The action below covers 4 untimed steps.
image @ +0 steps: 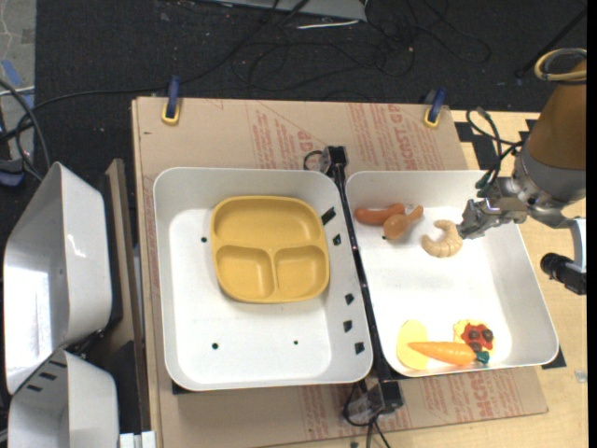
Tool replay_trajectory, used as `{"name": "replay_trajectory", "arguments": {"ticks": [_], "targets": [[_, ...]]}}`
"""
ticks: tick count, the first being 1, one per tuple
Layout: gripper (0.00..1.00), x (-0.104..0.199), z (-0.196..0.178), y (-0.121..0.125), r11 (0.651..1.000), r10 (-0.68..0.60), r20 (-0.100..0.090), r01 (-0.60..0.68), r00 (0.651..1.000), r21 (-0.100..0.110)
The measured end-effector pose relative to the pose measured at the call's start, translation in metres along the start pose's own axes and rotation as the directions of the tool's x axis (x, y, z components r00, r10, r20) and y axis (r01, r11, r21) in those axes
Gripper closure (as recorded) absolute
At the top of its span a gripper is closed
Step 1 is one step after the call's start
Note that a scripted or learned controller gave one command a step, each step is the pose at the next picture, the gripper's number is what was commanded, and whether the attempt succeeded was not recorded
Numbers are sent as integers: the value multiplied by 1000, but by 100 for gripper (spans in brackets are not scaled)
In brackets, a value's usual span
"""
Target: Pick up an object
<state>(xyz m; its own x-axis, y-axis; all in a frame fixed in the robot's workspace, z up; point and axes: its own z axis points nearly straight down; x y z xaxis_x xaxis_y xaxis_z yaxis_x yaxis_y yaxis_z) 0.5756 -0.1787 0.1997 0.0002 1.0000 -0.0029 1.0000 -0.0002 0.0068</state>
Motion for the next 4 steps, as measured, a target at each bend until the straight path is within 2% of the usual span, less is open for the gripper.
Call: {"name": "replay_trajectory", "arguments": {"ticks": [1, 2, 3, 4], "targets": [[100, 0, -19, 1, 1000, -2, -1, 2, 1000, 3], [100, 62, -28, 4, 1000, -9, -5, 9, 1000, 5], [100, 107, -25, 2, 1000, -7, -5, 7, 1000, 8], [100, 169, -31, 12, 1000, -9, -5, 9, 1000, 6]]}}
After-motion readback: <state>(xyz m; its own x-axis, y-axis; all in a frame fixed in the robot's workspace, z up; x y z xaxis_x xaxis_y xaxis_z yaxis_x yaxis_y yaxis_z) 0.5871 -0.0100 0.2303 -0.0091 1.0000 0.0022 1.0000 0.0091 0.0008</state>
